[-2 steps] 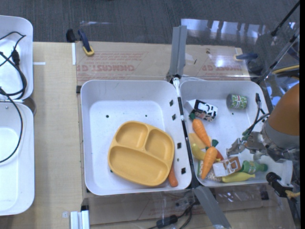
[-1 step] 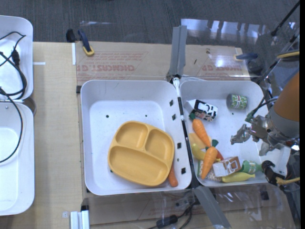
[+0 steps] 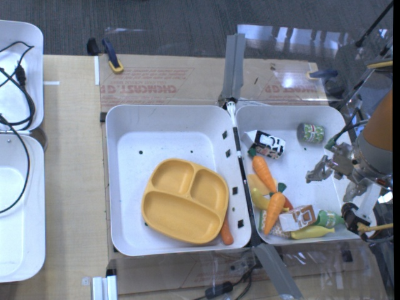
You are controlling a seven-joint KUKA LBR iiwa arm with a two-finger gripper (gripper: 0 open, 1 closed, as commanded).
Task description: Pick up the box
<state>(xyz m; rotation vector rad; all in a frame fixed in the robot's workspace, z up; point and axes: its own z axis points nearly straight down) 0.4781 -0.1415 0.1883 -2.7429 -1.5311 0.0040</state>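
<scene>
The box [image 3: 300, 217] is a small brown and white carton lying flat near the front of the right bin [image 3: 289, 112]. It rests among carrots [image 3: 265, 174], a yellow banana-shaped toy [image 3: 310, 232] and a green bottle [image 3: 329, 218]. My gripper [image 3: 319, 170] hangs over the right half of that bin, behind the box and slightly to its right, clear of it. Its fingers stand open and hold nothing.
A green can [image 3: 310, 132] and a black and white toy [image 3: 269, 145] lie at the back of the right bin. The left bin [image 3: 125, 167] holds a yellow divided plate [image 3: 185, 199] with a small carrot [image 3: 226, 234] by its front right edge.
</scene>
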